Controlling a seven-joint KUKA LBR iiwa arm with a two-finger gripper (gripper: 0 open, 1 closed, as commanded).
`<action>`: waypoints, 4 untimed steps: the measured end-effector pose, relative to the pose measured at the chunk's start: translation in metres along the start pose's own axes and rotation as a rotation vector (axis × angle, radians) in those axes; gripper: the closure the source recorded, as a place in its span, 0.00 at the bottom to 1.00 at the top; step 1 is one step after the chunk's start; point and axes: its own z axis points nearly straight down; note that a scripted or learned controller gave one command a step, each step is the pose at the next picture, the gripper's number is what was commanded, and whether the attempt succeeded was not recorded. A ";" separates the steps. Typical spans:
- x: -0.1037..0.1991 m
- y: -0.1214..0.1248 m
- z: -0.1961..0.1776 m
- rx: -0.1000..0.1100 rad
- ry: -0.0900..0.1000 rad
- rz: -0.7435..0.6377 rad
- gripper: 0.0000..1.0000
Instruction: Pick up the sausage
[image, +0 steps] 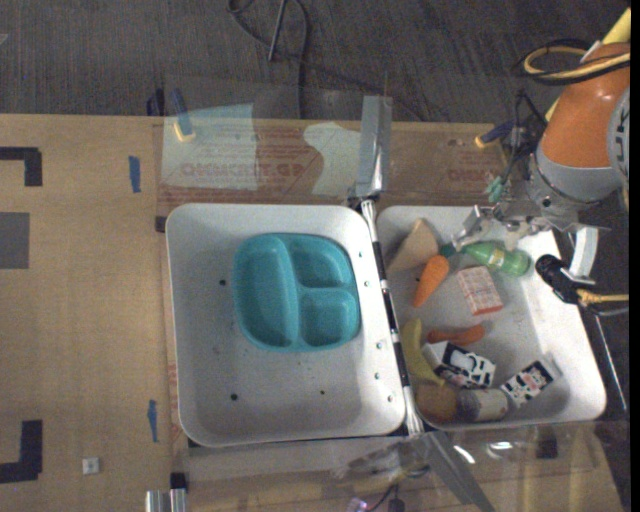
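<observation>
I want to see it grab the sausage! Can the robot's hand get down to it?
Probably yes. The sausage lies bare on the right bin's floor, nothing on top. The hand hovers over that bin's far end, by the green bottle.

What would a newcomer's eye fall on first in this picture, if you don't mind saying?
Probably the teal plate, alone in the middle of the left bin. Next, the arm with its orange band at the upper right, its gripper low over the far end of the right bin. That bin holds a jumble of toy food, the carrot and sausage among it.
</observation>
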 end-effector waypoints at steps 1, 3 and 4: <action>-0.044 -0.047 0.092 -0.005 -0.002 -0.162 0.00; 0.025 -0.084 0.096 -0.009 -0.002 -0.001 0.00; 0.023 -0.083 0.084 -0.013 -0.007 0.001 1.00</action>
